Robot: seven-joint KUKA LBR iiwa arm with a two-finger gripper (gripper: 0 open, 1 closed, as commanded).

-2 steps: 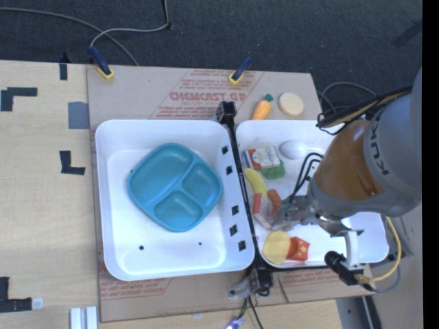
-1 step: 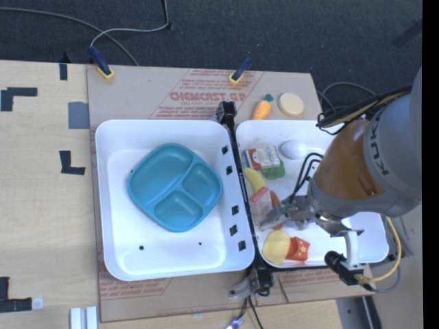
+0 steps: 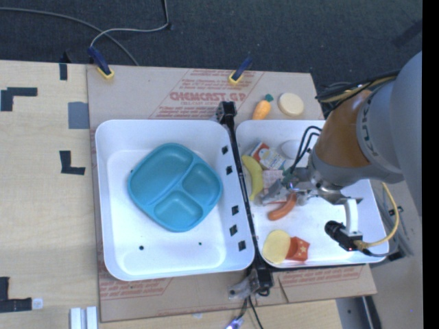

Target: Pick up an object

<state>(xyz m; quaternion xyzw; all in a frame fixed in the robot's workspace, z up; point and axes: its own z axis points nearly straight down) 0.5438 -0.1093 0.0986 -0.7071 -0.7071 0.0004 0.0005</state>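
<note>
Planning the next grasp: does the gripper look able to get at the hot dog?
Probably yes. The gripper sits just above the hot dog in the right bin, with nothing lying on it; the banana lies alongside.

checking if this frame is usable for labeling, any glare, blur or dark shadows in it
Camera view: lighting is even and soft; the white bins look bright but keep their edges. The blue plate is sharp, with only a faint shadow beneath it. The arm at the right is close to the lens and looks soft. The claw sits low among the cluttered toys, where detail is muddy.
</note>
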